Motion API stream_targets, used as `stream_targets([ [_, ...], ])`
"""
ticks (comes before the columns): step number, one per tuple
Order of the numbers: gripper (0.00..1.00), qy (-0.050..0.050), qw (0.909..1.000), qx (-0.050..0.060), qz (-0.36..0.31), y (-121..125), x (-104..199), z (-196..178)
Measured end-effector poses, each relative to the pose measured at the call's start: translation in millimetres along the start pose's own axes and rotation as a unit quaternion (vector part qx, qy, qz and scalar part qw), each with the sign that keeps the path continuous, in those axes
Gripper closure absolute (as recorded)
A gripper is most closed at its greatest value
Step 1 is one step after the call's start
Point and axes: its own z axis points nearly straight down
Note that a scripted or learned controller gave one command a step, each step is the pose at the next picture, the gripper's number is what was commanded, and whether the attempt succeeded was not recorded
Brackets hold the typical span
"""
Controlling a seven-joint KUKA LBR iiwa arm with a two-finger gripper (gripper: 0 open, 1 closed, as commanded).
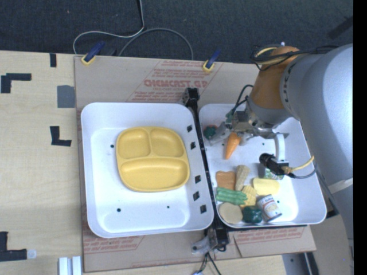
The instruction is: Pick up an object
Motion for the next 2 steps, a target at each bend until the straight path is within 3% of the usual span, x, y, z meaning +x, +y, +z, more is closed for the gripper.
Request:
stream_targets([
  [1,1.00,0.000,1.0000,-0.001,0.000,-1.2,0.0,-11.1],
  [2,1.00,0.002,1.0000,0.000,-0.003,-20.9,77.0,-104.2],
])
